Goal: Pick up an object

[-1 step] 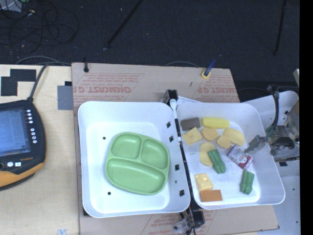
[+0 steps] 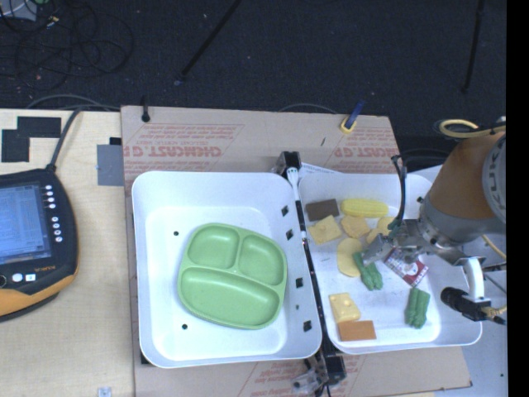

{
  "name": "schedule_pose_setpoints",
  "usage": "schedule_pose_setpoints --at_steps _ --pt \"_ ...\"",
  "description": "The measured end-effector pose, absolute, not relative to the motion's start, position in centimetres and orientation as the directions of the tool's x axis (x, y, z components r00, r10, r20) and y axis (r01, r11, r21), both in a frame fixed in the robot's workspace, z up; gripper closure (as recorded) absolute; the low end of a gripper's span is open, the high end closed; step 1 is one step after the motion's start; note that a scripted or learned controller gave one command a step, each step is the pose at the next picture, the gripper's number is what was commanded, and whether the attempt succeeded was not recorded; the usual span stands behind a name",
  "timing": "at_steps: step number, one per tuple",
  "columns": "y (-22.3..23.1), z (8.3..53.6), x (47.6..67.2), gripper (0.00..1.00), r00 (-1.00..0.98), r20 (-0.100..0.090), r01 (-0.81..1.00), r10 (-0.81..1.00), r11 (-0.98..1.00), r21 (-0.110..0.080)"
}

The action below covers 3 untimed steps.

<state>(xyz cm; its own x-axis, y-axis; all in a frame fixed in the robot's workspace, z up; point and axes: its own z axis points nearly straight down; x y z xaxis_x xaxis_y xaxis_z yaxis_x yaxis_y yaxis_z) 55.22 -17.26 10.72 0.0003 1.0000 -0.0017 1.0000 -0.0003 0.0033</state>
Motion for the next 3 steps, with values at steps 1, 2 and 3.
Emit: schedule_pose_setpoints --at_steps 1,2,3 --pt "-11.3 8.7 54.3 0.00 -0.003 0.002 1.000 1.000 0.003 0.000" --pt "-9.8 8.8 53.4 0.00 0.000 0.000 1.000 1.000 0.000 0.000" --pt "-9.3 8.8 53.5 0.00 0.000 -0.001 1.000 1.000 0.000 0.000"
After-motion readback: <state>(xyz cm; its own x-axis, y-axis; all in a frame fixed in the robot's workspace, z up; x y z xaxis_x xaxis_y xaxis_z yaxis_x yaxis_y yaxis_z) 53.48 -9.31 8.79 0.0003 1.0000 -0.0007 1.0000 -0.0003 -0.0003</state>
